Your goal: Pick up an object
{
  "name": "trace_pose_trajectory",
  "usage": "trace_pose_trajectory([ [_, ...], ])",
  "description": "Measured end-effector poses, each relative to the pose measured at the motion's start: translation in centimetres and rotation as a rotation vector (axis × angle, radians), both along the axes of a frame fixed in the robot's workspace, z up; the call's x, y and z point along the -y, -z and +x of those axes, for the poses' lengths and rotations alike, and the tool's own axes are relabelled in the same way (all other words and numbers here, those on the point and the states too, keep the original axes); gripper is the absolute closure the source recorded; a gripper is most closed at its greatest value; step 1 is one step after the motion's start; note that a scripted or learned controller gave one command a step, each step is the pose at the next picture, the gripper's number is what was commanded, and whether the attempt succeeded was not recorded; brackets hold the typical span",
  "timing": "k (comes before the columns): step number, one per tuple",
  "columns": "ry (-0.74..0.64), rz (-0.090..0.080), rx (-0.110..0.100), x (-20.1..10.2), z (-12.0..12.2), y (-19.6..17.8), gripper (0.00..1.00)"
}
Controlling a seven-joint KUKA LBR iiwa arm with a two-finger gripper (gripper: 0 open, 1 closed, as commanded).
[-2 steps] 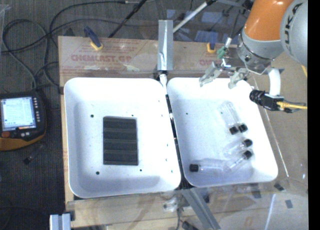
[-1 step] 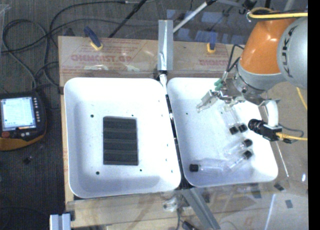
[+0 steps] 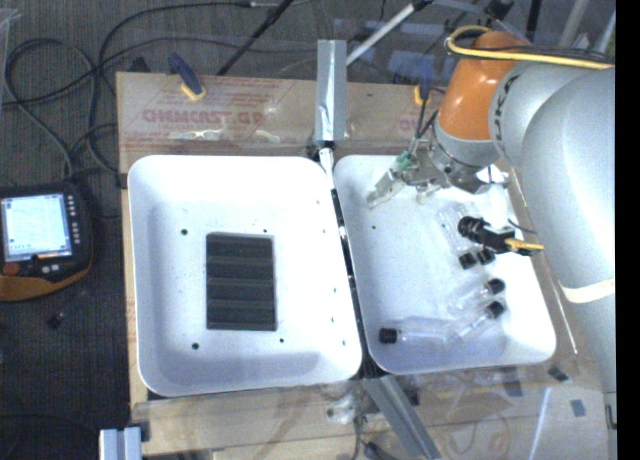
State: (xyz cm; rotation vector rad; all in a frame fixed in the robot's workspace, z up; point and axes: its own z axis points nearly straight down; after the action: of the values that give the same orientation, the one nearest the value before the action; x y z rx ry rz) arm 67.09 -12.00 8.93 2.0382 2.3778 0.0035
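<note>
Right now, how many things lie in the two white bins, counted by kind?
Dark ribbed rectangular block, in the left bin: 1
Clear bottles with black caps, in the right bin: about 4; they overlap and are see-through, so the count is unsure
Total: about 5

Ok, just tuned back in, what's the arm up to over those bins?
The arm's hand sits over the far-left corner of the right bin. A scatter of clear vials with black caps lies toward that bin's near and right side, away from the hand. The left bin holds a dark ribbed block. Nothing can be seen in the hand, so no pick looks made yet.
</note>
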Motion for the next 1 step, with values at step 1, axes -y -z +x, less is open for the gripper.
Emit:
trace_pose_trajectory([
  [1, -0.13, 0.002, 0.001, -0.7, -7.45, -0.15, 0.0],
])
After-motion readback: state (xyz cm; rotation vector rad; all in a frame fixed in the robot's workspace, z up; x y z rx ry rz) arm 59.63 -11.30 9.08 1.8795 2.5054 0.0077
